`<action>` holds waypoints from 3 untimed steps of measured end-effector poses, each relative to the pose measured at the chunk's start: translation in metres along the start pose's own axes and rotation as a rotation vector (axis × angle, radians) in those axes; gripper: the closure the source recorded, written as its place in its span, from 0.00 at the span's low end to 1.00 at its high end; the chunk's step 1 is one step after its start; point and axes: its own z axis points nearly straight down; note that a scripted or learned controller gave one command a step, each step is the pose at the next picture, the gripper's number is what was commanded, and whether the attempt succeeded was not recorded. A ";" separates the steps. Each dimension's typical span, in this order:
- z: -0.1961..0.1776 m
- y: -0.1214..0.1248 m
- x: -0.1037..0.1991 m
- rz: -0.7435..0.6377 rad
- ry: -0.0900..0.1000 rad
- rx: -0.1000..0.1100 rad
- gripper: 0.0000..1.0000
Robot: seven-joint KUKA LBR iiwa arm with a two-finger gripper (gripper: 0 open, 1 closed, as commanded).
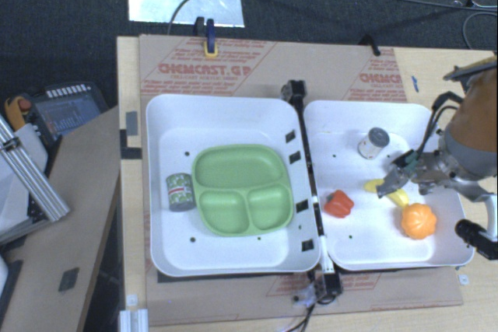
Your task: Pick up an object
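Camera view puts our gripper (391,181), jaws unreadable, over the yellow banana-like toy (391,192) in the right bin (334,120), so we should descend straight, avoiding the orange (419,221).

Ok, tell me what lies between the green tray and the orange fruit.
In the camera view, between the green divided tray and the orange fruit stand the bins' adjoining walls, then a small red pepper-like item on the right bin's floor.

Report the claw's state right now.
Claw: cannot be told; it sits low in the right bin, over the yellow object.
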 end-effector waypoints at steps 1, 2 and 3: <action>-0.005 0.003 0.000 -0.003 -0.003 -0.012 0.00; 0.055 0.004 0.007 -0.002 -0.001 -0.007 0.00; 0.098 0.005 0.007 -0.001 -0.001 -0.009 0.00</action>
